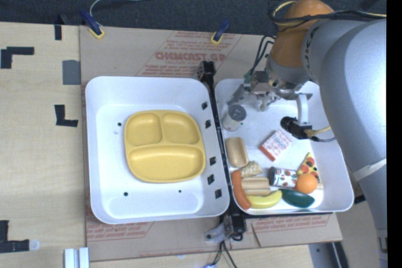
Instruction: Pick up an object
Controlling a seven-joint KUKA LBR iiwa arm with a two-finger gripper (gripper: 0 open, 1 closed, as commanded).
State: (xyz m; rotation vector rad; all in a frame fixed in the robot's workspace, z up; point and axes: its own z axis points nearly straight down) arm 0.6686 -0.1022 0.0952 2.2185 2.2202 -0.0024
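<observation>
My gripper [269,103] hangs over the far part of the right bin [333,157], open, with nothing between its fingers. Just left of it lies a small grey round cup [236,113]. Nearer the front are a red-and-white box [276,144] and a tan bread piece [236,150]. Beyond them sit a hot dog [254,185], a banana [265,200], an orange [307,183], a pizza slice [308,164], a green piece [297,199] and a small dark bottle [284,177].
The left bin [103,135] holds a yellow divided plate [164,145]. A black divider [212,128] runs between the bins. The big grey arm [352,91] covers the right bin's far right corner. Blue clamps [94,27] sit on the cardboard behind.
</observation>
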